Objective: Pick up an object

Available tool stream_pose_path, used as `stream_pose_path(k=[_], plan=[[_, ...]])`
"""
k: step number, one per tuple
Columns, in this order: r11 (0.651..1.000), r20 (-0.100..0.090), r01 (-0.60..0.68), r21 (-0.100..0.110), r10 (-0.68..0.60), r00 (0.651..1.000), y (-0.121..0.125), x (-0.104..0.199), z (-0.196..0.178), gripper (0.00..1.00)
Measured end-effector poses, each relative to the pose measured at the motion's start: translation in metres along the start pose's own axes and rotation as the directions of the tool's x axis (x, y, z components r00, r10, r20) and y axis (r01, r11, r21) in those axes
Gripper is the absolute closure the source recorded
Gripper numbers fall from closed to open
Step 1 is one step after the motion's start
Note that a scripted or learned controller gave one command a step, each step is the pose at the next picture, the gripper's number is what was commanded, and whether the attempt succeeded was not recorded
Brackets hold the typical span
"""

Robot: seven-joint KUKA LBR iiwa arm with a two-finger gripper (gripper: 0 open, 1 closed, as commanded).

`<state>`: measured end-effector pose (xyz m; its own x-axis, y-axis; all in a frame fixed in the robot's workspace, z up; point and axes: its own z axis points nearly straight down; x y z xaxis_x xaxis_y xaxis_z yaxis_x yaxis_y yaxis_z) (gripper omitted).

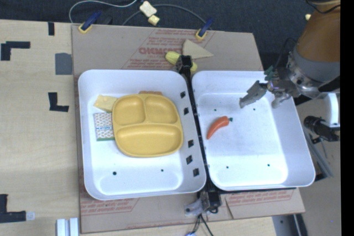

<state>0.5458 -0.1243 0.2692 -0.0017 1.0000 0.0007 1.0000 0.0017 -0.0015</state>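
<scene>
- The worktop (33, 119) is pale wood with a few dark marks on it.
- A brown cardboard sheet (160, 50) lies on top, under both bins.
- The left bin (88, 174) is white and shallow. It sits right next to the right bin (287, 168), and dark clips join them down the middle.
- The arm (323, 36) is grey with an orange band. It reaches in from the right, over the right bin's top right corner.
- A yellow plate (146, 124) with three parts lies in the middle of the left bin.
- The tool (255, 94) hangs over the upper part of the right bin. One grey finger (250, 96) sticks out to the left. I cannot tell if the fingers are apart or together. Nothing sits between them.
- An orange carrot (218, 126) lies on the floor of the right bin, near its left side. It is tilted. It is below and to the left of the tool, and they do not touch.
- A small box (103, 125) with a pattern lies touching the plate's left edge.
- A pale yellow wedge (104, 101) sits just above that box.
</scene>
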Motion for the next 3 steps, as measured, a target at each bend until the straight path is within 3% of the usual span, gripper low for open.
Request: stream_pose_path(k=[1, 2, 3], plan=[[1.0, -0.001, 0.002, 0.008, -0.002, 1.0, 0.038, 0.033, 0.11, 0.0], [1.0, 0.003, -0.001, -0.003, 0.001, 1.0, 0.036, 0.026, 0.188, 0.0], [1.0, 0.004, -0.001, -0.007, 0.001, 1.0, 0.037, 0.025, 0.172, 1.0]])
